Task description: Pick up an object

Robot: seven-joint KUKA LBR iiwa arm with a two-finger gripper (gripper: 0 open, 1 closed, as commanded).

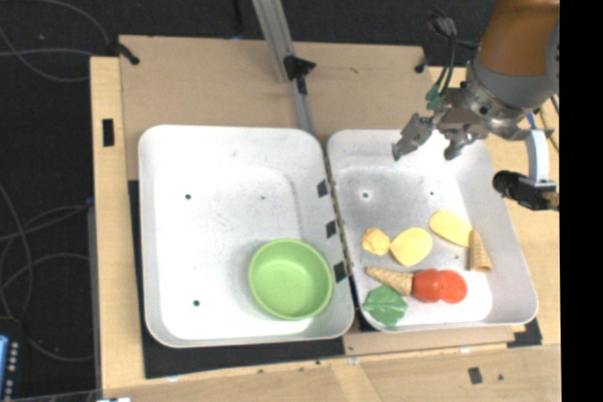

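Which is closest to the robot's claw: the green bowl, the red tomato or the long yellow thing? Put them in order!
From the gripper, in the camera view:
1. Long yellow piece, right bin, just below it.
2. Red tomato, right bin's near edge.
3. Green bowl, left bin, farthest.

One bowl [290,279], two bins [170,202].

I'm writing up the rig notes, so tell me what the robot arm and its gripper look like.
The arm is rounded and bulky, with an orange band above a grey wrist section. Pale cable loops sit over its top, and thin dark and green wires run down beside the wrist. The gripper is dark grey metal with two short fingers.
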